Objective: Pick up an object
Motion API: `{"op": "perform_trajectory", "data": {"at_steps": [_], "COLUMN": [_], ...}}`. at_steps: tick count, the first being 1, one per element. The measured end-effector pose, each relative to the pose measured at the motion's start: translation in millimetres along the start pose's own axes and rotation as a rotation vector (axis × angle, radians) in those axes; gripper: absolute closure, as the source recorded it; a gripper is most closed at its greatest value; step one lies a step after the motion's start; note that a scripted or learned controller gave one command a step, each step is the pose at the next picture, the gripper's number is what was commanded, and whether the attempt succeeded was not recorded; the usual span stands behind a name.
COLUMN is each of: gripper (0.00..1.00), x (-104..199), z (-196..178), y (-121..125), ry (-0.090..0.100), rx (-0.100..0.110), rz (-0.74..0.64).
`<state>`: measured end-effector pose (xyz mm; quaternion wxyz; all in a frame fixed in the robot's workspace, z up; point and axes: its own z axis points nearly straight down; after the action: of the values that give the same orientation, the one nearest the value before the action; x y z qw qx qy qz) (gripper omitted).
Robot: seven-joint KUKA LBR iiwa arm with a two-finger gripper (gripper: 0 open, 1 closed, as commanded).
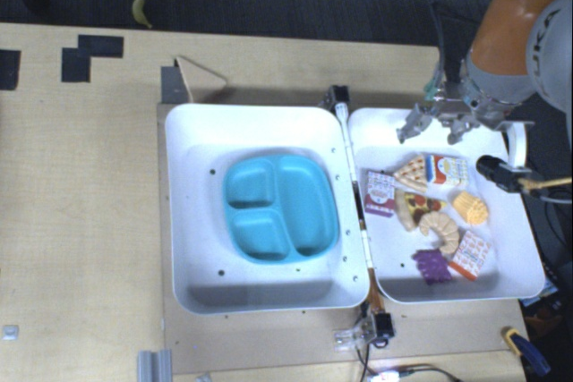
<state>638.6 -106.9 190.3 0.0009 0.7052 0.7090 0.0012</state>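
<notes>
The left bin [192, 219] holds a blue divided tray [280, 207], lying flat with its long axis running across the bin and its single large section toward the right, well to the left of the fingers [410, 128]. In the right bin [528, 264] a cluster of small toy food sits below the fingers and apart from them: a purple-edged packet [380, 192] standing lengthwise up the bin, a pizza slice [414, 172] with its tip pointing left, a striped packet [445, 169] lying crosswise beside it, a croissant [443, 225], a bunch of purple grapes [433, 265], a yellow cracker [471, 208] and a red-and-white packet [472, 254] tilted on a diagonal. The gripper [437, 128] hangs over the bin's upper edge, its two fingers spread apart and pointing down with nothing between them. The arm [515, 36] comes in from the upper right, its orange band just above the wrist.
</notes>
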Motion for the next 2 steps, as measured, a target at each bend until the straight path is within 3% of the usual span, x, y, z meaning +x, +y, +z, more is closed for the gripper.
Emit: {"op": "perform_trajectory", "data": {"at_steps": [1,2], "gripper": [0.00,1.00], "x": [-49.3,-48.8], "z": [103.4,90.9], "y": [-54.3,-51.7], "ry": [-0.002,-0.002], "rx": [-0.002,-0.009], "rz": [0.003,0.002]}}
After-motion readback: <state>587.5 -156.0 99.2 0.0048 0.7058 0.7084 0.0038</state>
